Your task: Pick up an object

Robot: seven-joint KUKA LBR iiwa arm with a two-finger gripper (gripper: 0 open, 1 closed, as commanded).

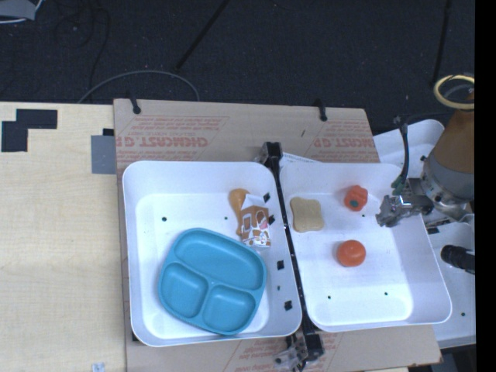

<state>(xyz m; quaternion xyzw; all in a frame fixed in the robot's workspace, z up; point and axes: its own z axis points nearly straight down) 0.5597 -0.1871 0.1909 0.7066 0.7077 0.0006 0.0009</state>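
You have two white bins on the desk. The right bin has three small things in it. There is an orange toy tomato near the middle, and another orange-red toy fruit with a green top farther back. A tan slice of toy bread lies by the bin's left wall.

The left bin has a blue plate with three parts. Just behind the plate are a small printed packet and a brown piece.

Your gripper sits over the right edge of the right bin, close to the far toy fruit but not touching it. I cannot tell how wide the gripper is set, because it is too small and dark. It does not seem to have hold of anything.

The far toy fruit looks like the closest thing to grab. To do it well, move left until you are right over its middle. Then go straight down. Round things can roll away, so close slowly on the widest part. Stay away from the bin wall as you drop, and lift only when the fruit is held snug.
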